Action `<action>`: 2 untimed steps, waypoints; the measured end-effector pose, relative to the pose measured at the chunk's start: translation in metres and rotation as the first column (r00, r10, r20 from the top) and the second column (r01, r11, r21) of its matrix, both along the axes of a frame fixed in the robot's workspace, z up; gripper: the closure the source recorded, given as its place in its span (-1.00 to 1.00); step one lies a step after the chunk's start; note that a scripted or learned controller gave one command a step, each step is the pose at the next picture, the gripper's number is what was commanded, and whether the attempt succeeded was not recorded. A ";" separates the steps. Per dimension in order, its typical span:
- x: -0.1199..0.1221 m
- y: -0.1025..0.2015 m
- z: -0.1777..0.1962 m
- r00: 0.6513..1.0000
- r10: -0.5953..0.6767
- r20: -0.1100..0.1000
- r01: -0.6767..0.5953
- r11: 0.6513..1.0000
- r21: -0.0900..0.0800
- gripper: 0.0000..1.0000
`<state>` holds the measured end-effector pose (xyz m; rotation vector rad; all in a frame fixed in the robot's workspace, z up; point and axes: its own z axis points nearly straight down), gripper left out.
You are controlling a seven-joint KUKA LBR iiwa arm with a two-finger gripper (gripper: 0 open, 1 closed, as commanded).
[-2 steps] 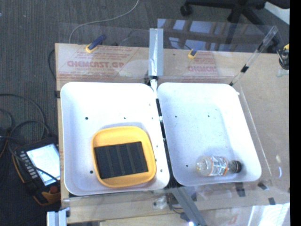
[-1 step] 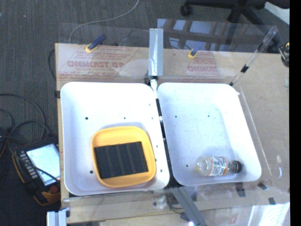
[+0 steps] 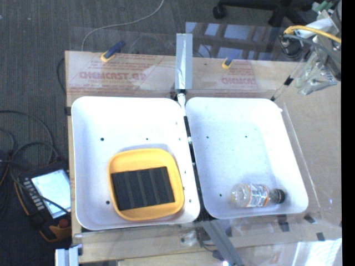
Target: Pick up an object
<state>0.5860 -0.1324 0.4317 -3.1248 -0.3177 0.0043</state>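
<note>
Pincer [image 3: 317, 77] sits at the far right corner of my view, above the bench [image 3: 310, 126] and outside both bins, past the back right corner of the right bin [image 3: 238, 126]. It reads as a pale, blurred shape under the arm [image 3: 333, 43], and I cannot tell whether it is open or closed. I see nothing gripped in it. A yellow cable [image 3: 310, 31] loops along the arm just above it.

I have two things to choose from. A bottle [image 3: 256, 195] lies on its side in the right bin, close to the front wall, clear-bodied with a label I can't read and a dark cap pointing right. It is well apart from the pincer, with most of the bin floor between them.

In the left bin [image 3: 127, 121] a yellow tray [image 3: 145, 184] lies flat toward the front, its right edge near the wall shared with the other bin. A dark ribbed panel fills its middle.

The bins touch along their inner rims. Behind them a grey post [image 3: 183, 60] stands at the seam, and two small clamps, one [image 3: 112, 50] on the left and one [image 3: 226, 63] on the right, sit on the back board. On the floor to the left I see a pendant [image 3: 47, 190] with a lit screen, and at the top a chair base [image 3: 260, 7].
</note>
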 end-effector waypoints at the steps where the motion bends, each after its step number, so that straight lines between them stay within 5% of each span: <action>1: 0.020 0.116 0.001 0.999 0.039 0.000 -0.039 0.999 0.000 1.00; 2: 0.020 0.202 0.001 0.997 0.075 0.000 -0.075 0.997 -0.001 1.00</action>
